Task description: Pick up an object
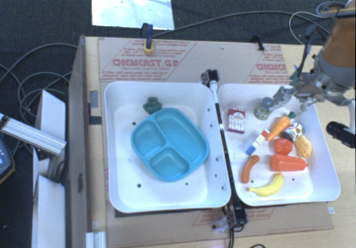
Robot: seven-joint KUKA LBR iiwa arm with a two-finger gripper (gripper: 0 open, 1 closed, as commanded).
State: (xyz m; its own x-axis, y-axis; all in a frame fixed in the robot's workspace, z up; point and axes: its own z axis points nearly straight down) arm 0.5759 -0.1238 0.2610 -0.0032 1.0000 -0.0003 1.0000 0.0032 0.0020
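While the gripper (276, 98) is hovering at the back of the right bin (328, 177), beside a small greenish-grey round object (262, 111), nothing is sitting between its fingers. Open or closed: can't tell from this angle, the fingertips are blurring into the object.

No target is named, so any item counts. Candidates are all lying in the right bin, and the round object is closest to the tool.

Risks from here:
- The cluster on the right is packing tight: carrot (278, 125), red tomato-like piece (282, 145), tan piece (303, 146) and red pepper-like piece (287, 163) are touching or nearly so. Descending there is likely to wedge a finger on a neighbour or lift two.
- The round object may roll off the fingers if the closure is off-centre.
- It is sitting near the back wall, so a finger may be landing on the rim.
- The banana (267, 186) and sausage (249, 168) are lying flat and low; fingers could be skidding over them.

Counts: two bins; left bin (117, 130) is holding one blue divided plate (169, 151) and one dark green lump (151, 105). Right bin: one red-and-white box (236, 119), one blue-and-white stick (257, 142), one each of the items above, plus a small white-and-red piece (294, 130) I can't identify. Eleven loose items in the right bin, roughly.
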